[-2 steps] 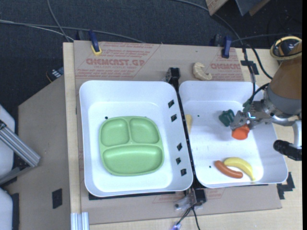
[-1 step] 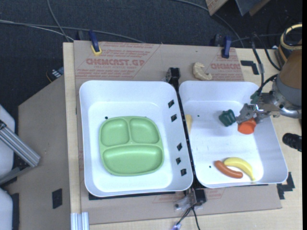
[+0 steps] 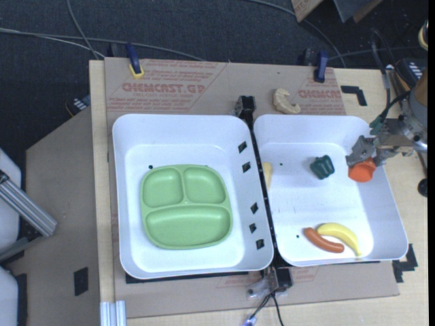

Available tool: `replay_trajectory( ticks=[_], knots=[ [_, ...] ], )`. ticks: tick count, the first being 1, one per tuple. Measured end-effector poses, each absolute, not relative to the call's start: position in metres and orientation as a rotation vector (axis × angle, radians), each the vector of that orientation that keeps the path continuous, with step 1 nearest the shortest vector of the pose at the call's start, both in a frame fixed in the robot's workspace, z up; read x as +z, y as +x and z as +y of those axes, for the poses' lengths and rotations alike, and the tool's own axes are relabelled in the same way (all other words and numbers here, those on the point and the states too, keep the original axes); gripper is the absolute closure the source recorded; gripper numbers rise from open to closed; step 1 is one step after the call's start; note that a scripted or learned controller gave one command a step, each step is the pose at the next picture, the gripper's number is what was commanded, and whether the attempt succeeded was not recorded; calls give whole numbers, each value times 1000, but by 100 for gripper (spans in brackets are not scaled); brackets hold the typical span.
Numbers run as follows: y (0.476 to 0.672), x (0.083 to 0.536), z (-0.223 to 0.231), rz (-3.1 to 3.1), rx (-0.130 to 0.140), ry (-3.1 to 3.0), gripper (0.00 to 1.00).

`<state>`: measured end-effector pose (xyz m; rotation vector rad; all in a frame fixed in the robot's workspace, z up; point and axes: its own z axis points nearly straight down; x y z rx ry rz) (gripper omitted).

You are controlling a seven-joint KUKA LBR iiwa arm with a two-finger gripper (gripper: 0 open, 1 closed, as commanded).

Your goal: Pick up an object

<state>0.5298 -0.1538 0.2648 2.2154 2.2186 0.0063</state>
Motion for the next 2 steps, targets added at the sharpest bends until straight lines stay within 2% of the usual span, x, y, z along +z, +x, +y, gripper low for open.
replay_trajectory(
  ticks=[2],
  knots=[
    [551,239,-43,2231,-1,2218,100]
  ],
)
